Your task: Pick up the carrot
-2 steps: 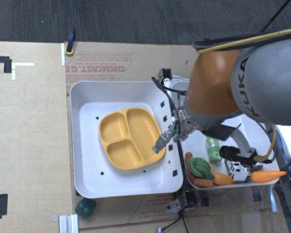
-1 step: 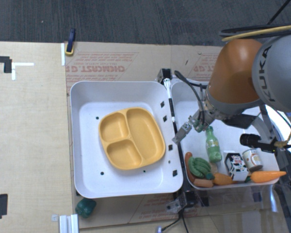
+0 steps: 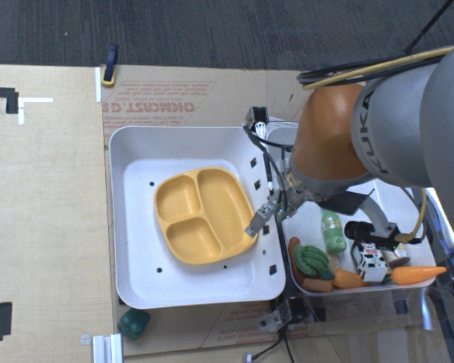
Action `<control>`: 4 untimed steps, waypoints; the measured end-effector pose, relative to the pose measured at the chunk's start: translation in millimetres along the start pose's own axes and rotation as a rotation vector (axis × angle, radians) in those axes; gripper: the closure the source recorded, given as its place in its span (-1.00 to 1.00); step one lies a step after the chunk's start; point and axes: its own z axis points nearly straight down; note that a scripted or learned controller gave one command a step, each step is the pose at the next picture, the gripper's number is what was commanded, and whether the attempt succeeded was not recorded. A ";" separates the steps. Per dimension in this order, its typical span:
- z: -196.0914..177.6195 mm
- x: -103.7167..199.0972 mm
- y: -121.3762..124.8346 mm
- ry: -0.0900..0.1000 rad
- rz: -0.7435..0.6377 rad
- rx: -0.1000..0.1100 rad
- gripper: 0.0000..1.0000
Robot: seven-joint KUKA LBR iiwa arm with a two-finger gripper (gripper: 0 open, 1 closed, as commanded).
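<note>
The carrot (image 3: 418, 275), orange and tapered, lies along the front right edge of the right bin (image 3: 408, 203), its tip pointing right. My gripper (image 3: 266, 216) hangs over the divide between the two bins, by the right rim of the yellow plate (image 3: 200, 214), well to the left of the carrot. Nothing shows in the gripper. The grey arm with its orange band (image 3: 325, 134) covers the back of the right bin.
The left bin (image 3: 129, 233) holds the yellow three-part plate. Crowded near the carrot are a green bottle (image 3: 333, 231), a dark green bunch (image 3: 312, 260), a brown sausage (image 3: 316, 284), a small orange piece (image 3: 348, 280) and a white-and-black box (image 3: 371, 260). A green pepper (image 3: 134, 322) lies on the bench.
</note>
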 end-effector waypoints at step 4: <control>-3.0 9.4 -2.9 -0.065 0.059 -0.011 1.00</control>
